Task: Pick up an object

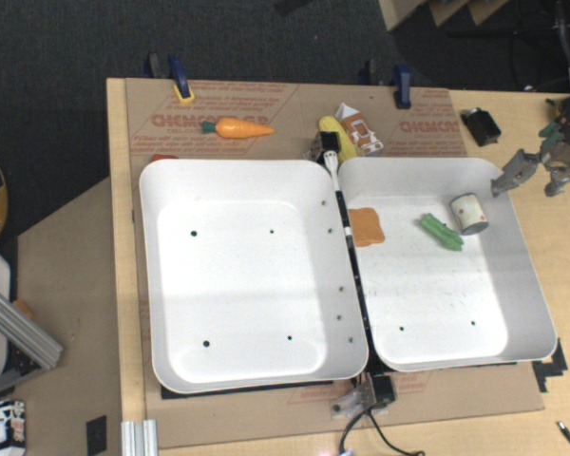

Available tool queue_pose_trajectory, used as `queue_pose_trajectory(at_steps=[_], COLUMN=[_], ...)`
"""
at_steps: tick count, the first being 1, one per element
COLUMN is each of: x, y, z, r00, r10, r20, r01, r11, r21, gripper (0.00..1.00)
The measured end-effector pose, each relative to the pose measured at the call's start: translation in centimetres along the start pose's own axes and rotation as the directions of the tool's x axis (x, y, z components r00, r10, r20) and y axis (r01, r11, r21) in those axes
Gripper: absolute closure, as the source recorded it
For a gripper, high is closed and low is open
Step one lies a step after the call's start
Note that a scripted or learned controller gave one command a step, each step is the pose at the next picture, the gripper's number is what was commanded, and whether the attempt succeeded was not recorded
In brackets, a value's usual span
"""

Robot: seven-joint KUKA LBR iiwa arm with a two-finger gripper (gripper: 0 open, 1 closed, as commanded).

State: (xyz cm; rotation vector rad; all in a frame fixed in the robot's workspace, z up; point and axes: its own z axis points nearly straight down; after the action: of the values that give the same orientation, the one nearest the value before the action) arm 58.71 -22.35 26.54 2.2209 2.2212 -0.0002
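Note:
The right bin (513,283) holds three things. A flat orange-brown square (366,226) lies near its left wall, a green pod-shaped piece (441,232) lies further right, and a small grey-white cylinder (469,213) touches the pod's upper right. My gripper (534,179) hangs at the view's right edge, just past the bin's upper right corner and to the right of the cylinder. Its two fingers stand apart, open, with nothing between them. The left bin (171,207) sits beside the right one.
On the cardboard behind the bins lie an orange carrot (239,129), a yellow piece (331,131) and a small printed carton (359,131). Blue clamps (180,79) (402,85) hold the board's far edge. A black block (481,125) sits at the back right.

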Motion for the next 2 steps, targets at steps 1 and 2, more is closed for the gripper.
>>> queue_pose_trajectory(at_steps=[1, 2], x=[0.2, 0.9], y=[-0.6, 6.0], z=[14.9, 16.3], r00=[1.0, 1.0], r10=[0.001, -0.003], r20=[-0.006, 0.001], r01=[-0.001, 0.003], r11=[1.0, 1.0], r21=[0.016, -0.003], gripper=[0.0, 0.0])
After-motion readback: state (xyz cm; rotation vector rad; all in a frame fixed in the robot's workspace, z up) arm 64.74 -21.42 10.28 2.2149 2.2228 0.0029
